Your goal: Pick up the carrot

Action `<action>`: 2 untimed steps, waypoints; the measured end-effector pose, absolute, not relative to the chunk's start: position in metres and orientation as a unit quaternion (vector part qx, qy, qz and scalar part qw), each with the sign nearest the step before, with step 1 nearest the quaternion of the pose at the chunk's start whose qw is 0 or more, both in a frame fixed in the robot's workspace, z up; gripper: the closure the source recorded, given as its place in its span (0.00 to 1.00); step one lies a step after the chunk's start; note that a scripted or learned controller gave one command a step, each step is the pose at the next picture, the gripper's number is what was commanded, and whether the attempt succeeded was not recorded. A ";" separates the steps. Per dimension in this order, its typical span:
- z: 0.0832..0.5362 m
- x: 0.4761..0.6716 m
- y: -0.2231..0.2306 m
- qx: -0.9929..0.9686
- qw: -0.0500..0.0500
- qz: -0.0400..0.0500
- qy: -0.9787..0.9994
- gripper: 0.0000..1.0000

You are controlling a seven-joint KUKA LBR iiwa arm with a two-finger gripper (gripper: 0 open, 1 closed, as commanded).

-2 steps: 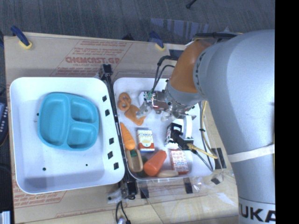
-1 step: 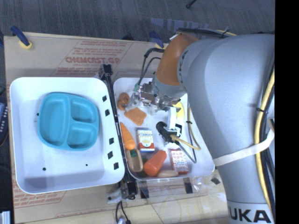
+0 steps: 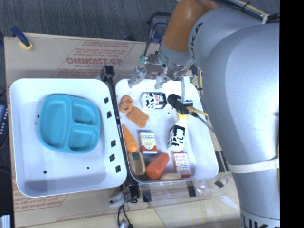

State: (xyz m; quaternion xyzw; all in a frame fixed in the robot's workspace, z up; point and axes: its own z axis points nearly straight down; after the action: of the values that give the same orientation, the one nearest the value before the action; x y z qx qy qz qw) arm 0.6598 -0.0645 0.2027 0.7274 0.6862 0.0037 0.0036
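While two bins (image 3: 28, 175) sit, one carrot (image 3: 129, 138) lies right.

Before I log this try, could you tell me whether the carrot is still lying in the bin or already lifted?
Still in the bin: the carrot lies flat along the right bin's left wall, with the pincer well away at the far end.

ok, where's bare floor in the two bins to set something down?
Left white bin: bare floor in front of the blue divided plate, plus strips beside it. Right white bin: crowded; the orange carrot lies against its left wall among small cartons, and the gripper sits at its far end. A small bare patch lies along the right wall.
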 end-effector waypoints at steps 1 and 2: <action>0.238 0.540 -0.047 0.701 0.000 0.000 0.713 0.00; 0.190 0.570 -0.028 0.748 -0.003 -0.003 0.664 0.00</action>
State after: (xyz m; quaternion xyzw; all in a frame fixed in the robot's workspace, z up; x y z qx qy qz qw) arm 0.5702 -0.0276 0.1895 0.7476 0.6641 -0.0028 -0.0029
